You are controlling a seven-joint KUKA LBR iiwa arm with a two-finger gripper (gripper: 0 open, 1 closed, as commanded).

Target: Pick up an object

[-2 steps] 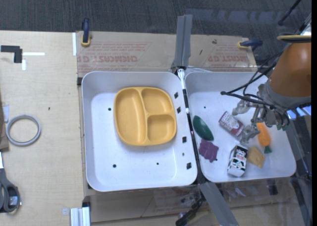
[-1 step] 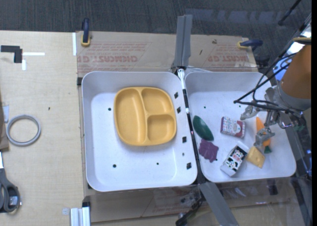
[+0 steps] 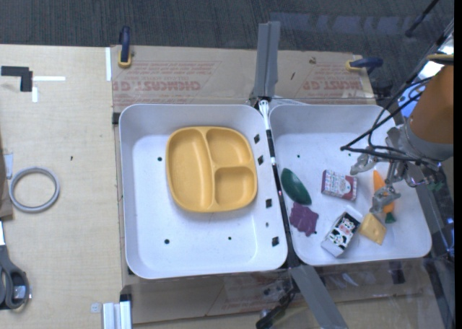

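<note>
1. The grey two-finger gripper (image 3: 385, 195) hangs low over the right side of the right-hand shallow white bin (image 3: 310, 136), reaching in from the right. From where I stand I cannot tell how it is set, and nothing is plainly held in it.

2. Right under and beside it lies a small orange carrot-shaped toy with a green tip (image 3: 382, 192), partly hidden by the metal. Its long axis seems to run from far to near, green end nearest. It looks light, stiff and smooth; I would pinch it across its narrow waist, since it might roll or slip.

3. Just near of that sits a yellow wedge-shaped block like cheese (image 3: 374, 228), probably light and rigid, its flat faces easy to clamp.

4. To the left of the wedge a small black-and-white printed carton (image 3: 341, 234) lies tilted, long axis slanting from near-left to far-right.

5. Further left: a pink-and-white printed packet (image 3: 338, 185), a dark green leaf-shaped piece (image 3: 295, 185) and a purple lumpy toy (image 3: 304, 218).

6. The left-hand white bin (image 3: 144, 248) holds a yellow divided plastic plate (image 3: 211, 169).
</note>
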